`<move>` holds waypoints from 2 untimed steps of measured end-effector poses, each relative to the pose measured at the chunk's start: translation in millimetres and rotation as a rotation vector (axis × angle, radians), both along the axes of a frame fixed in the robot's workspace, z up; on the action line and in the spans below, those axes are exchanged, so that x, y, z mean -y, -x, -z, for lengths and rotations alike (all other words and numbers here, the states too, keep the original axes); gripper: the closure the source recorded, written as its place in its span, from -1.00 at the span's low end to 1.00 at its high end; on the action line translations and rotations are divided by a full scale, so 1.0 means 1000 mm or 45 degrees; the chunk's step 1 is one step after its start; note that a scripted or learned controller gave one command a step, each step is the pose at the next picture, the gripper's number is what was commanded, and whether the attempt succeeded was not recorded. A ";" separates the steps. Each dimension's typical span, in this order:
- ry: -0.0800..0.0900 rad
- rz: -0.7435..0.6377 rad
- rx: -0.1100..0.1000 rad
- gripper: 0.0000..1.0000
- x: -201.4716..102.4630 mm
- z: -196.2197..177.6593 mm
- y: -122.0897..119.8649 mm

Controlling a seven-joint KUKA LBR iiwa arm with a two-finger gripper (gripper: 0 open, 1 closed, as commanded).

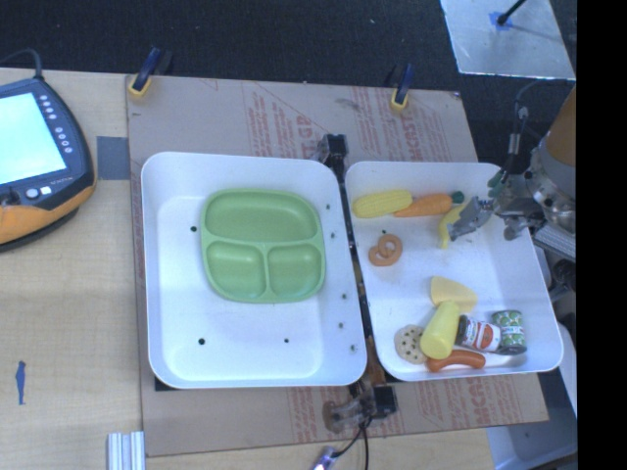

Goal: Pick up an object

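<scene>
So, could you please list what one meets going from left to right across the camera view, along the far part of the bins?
Green divided plate → yellow corn cob → orange carrot → gripper, above the right bin.

Bright, even light pours over the table [78,302], and the left bin [176,262] glows nearly washed out around the green tray [263,245]. Soft shadows sit just below the toys right of that tray. The whole frame looks slightly soft and grainy.
</scene>
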State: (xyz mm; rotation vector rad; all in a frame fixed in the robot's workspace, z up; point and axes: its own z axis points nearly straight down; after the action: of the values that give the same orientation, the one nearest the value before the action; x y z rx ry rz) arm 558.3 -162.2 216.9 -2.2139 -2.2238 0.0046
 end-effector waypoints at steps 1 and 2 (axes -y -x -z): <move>0.000 0.000 -0.003 -1.00 -0.024 0.105 0.017; 0.000 -0.001 -0.001 -1.00 -0.016 0.125 0.076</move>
State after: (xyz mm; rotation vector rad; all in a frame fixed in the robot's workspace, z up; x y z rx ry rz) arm 482.7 -145.8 92.0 -2.2122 -2.2248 0.0049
